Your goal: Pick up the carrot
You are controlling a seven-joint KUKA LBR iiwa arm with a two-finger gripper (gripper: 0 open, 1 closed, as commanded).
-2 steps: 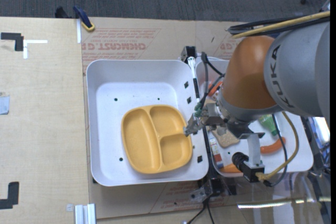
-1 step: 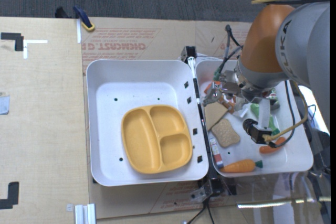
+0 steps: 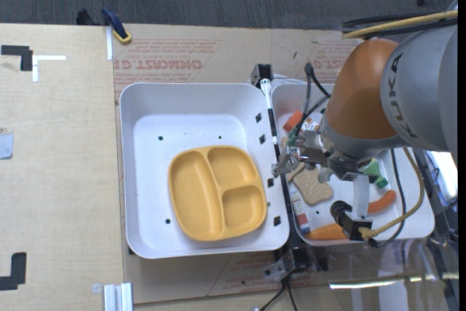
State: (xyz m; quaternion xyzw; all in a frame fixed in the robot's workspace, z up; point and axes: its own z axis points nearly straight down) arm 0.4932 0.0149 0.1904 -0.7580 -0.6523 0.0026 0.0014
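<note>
The carrot [image 3: 326, 232], an orange tapered piece, lies along the near wall of the right bin [image 3: 415, 226]. The grey arm with its orange band reaches in from the right and hangs over this bin. Its gripper [image 3: 298, 158] sits low near the bin's left wall, just above a slice of toast [image 3: 314, 190] and well up-left of the carrot. A black cable fitting partly covers the carrot's right end.
A yellow divided plate [image 3: 217, 191] lies in the left bin [image 3: 145, 156]. The right bin also holds a red-orange piece [image 3: 293, 120] at the far left, a green item [image 3: 376, 172] and an orange-red sausage-like piece [image 3: 383, 202]. Cables loop around the wrist.
</note>
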